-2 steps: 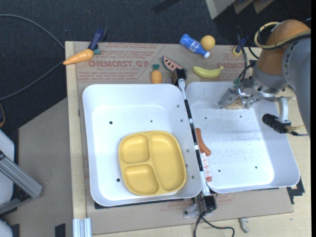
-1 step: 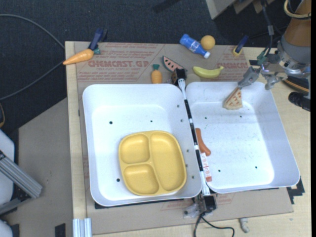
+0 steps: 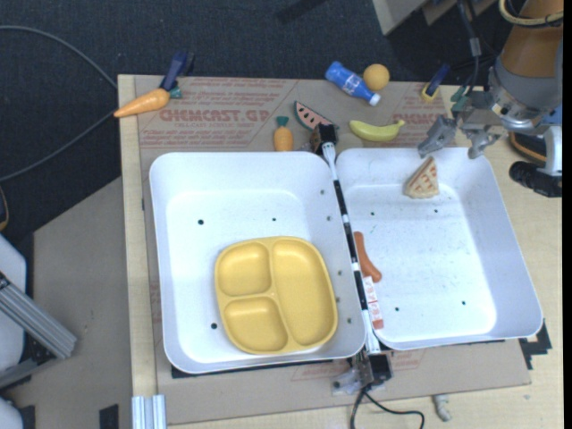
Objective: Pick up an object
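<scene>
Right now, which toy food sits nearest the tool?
The tan waffle wedge in the right bin, just below the tool; the banana lies outside, farther left.

A robotics lab: a cardboard-covered worktop [image 3: 223, 114] carries two white bins [image 3: 179, 204], toy food such as a plastic carrot [image 3: 143, 104] at eleven o'clock, over dark carpet [image 3: 63, 25] with trailing cables [image 3: 54, 38].
</scene>
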Motion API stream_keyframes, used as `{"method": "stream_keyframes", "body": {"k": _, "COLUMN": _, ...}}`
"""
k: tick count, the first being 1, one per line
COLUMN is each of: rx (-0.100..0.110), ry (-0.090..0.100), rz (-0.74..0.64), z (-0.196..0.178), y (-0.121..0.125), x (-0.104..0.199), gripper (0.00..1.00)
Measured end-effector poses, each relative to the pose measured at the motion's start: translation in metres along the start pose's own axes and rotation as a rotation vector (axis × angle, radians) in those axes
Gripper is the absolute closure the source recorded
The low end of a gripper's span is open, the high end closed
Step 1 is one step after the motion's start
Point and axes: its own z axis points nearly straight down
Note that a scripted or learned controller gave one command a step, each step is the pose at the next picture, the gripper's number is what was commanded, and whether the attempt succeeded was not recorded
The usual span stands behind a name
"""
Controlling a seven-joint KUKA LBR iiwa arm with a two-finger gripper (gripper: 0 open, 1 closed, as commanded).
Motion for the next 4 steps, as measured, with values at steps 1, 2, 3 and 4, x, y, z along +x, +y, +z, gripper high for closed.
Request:
{"method": "stream_keyframes", "body": {"k": 1, "rx": 0.004, "ry": 0.001, "rz": 0.001, "z": 0.126, "y": -0.002, "x": 0.001, "gripper": 0.00}}
{"method": "stream_keyframes", "body": {"k": 2, "rx": -0.006, "ry": -0.001, "rz": 0.000, "z": 0.109, "y": 0.002, "x": 0.001, "gripper": 1.00}}
{"method": "stream_keyframes", "body": {"k": 3, "rx": 0.000, "ry": 0.002, "rz": -0.001, "z": 0.023, "y": -0.043, "x": 0.074, "gripper": 1.00}}
{"method": "stream_keyframes", "body": {"k": 4, "rx": 0.004, "ry": 0.002, "rz": 0.001, "z": 0.025, "y": -0.083, "x": 0.113, "gripper": 1.00}}
